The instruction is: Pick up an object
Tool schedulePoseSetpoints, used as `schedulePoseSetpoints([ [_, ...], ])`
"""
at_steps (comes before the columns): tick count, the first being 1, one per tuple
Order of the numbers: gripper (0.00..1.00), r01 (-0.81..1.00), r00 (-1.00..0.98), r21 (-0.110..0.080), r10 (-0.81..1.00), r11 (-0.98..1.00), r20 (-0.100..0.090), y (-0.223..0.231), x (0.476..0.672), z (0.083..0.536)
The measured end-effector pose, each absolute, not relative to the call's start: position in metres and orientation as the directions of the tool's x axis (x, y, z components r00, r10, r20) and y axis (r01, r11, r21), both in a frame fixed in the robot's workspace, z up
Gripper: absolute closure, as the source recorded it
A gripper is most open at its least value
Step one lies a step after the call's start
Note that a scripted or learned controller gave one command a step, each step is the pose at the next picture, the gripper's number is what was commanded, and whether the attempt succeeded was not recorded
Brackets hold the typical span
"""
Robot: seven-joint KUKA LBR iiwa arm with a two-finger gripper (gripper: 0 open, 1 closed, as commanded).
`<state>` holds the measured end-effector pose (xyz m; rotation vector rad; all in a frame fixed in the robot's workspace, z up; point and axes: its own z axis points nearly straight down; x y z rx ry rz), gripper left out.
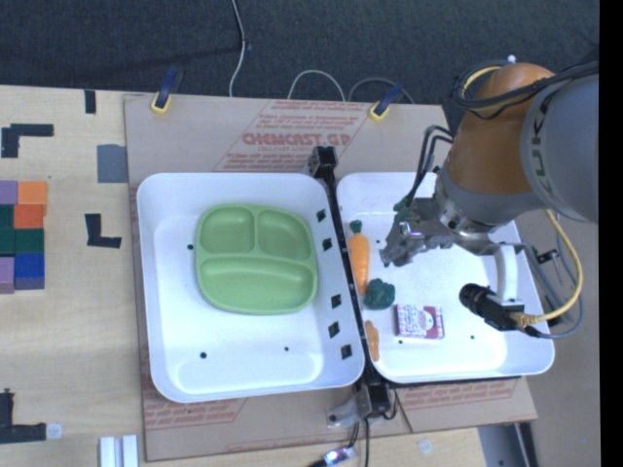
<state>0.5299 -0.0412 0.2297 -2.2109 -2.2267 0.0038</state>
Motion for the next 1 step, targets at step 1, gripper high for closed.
schedulePoseSetpoints([
  [1, 1.00, 1.000, -0.007, -0.005, 1.000, 0.007, 0.000, 0.0039, 0.5423, 0.2282],
])
